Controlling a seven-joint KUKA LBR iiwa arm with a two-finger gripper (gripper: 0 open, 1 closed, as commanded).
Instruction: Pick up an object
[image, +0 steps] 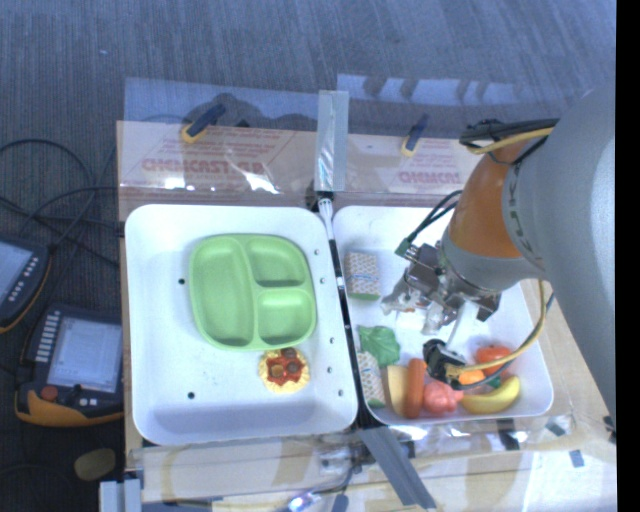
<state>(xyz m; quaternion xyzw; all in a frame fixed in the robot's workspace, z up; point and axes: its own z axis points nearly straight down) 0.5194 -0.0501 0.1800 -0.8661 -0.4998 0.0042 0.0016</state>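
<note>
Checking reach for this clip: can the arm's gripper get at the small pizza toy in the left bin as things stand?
Probably yes. The pizza toy lies alone on the left bin floor, just below the green tray, nothing on top of it. The gripper hangs over the right bin.

1. Two white bins: left, right.
2. One green divided plate.
3. One toy pizza.
4. One banana.
5. One tomato.
6. One green leafy toy.

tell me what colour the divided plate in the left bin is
Light green; the divided plate shows best in the camera view, lying in the left bin.
</note>
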